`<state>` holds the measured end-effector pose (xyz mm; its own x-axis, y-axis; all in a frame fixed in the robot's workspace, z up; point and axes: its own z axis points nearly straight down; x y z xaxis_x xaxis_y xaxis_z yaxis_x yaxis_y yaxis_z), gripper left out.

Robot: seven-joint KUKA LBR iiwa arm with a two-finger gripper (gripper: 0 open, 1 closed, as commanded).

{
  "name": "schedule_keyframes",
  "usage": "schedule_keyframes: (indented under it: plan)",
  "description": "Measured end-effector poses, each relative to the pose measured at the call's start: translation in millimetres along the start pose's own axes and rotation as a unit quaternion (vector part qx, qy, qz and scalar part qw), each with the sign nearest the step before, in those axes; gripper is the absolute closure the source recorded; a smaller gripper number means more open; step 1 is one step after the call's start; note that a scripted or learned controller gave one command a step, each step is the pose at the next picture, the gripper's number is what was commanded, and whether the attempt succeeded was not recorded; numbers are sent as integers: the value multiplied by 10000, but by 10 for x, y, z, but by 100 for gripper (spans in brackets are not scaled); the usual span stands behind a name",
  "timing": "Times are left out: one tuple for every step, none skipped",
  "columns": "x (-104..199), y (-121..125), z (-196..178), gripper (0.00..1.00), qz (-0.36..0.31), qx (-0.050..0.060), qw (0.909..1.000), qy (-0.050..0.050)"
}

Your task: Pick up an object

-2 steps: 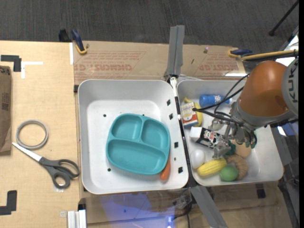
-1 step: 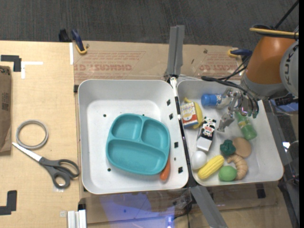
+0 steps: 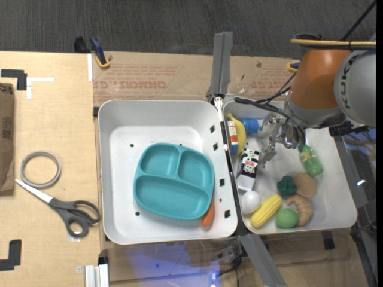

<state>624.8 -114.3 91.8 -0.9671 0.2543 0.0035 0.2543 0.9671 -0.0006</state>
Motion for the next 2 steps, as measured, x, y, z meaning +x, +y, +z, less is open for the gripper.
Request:
schedule_keyframes:
  plan:
    - [318, -228, -8, 0, -155, -2, 9999, -33]
    - [897, 3, 1, 0, 413, -7, 9991, -23]
